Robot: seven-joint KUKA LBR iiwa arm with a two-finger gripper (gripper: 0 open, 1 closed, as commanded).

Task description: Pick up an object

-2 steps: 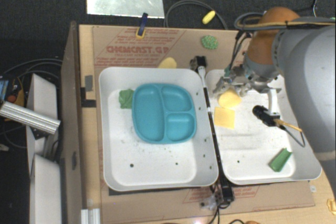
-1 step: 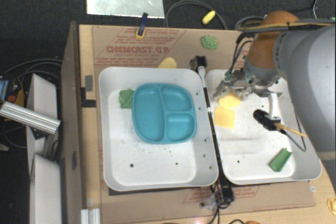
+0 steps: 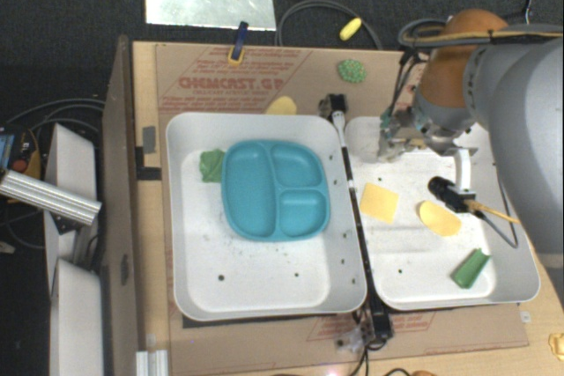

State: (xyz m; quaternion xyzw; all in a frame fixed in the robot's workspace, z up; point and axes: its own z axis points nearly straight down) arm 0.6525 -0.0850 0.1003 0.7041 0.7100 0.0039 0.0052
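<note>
The gripper (image 3: 394, 139), whose opening cannot be told here, hangs over the right bin's (image 3: 515, 282) far left corner, with the yellow square (image 3: 380, 201) lying flat nearby below it; a clean pick probably calls for centring above the piece before descending.

Blue divided plate (image 3: 273, 189) in left bin (image 3: 189, 277); gripper (image 3: 394, 139) over right bin (image 3: 520, 277).

Two shallow white bins are set side by side. A blue divided plastic tray (image 3: 273, 189) is laid in the left bin (image 3: 256, 291), with a small green leafy piece (image 3: 211, 165) touching its left edge. In the right bin (image 3: 423, 282), a yellow square slice (image 3: 379, 201) is placed left of a yellow oval piece (image 3: 439, 218), and a green block (image 3: 471, 268) is placed nearer the front right corner.
</note>
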